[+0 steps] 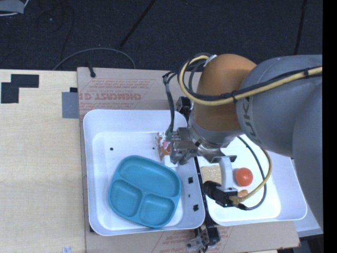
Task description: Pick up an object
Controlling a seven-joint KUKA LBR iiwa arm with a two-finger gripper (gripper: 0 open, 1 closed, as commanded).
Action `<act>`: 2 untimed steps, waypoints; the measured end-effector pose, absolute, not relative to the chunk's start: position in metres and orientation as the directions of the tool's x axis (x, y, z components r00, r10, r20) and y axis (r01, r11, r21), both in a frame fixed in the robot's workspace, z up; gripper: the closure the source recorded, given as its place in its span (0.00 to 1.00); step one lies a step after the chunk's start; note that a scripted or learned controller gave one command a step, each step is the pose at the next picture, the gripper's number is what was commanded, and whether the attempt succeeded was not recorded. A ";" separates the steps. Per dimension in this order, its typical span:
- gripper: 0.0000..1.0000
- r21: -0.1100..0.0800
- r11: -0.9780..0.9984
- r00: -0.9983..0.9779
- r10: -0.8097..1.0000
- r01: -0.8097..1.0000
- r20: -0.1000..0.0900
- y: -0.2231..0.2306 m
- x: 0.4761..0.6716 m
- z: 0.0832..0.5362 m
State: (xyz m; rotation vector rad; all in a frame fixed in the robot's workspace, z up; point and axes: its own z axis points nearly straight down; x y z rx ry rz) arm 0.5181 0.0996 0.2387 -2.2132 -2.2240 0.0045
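Small red-orange crinkly obj (162, 147) in left bin (100, 125), gripper (176, 154) beside it, grip state unclear

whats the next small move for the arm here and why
Probably a short straight descent. The gripper sits low at the left bin's right edge, right by a small reddish-orange item beside the blue divided plate. Its fingers are hidden, so a grasp is unconfirmed.

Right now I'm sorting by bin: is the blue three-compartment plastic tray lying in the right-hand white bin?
No, the blue three-compartment plastic tray lies in the left white bin; the right white bin holds a small orange-red ball.
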 end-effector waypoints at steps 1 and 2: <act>1.00 -0.006 0.000 0.000 1.000 1.000 -0.001 0.102 0.515 0.226; 0.00 -0.005 -0.001 0.001 1.000 1.000 -0.001 0.101 0.516 0.226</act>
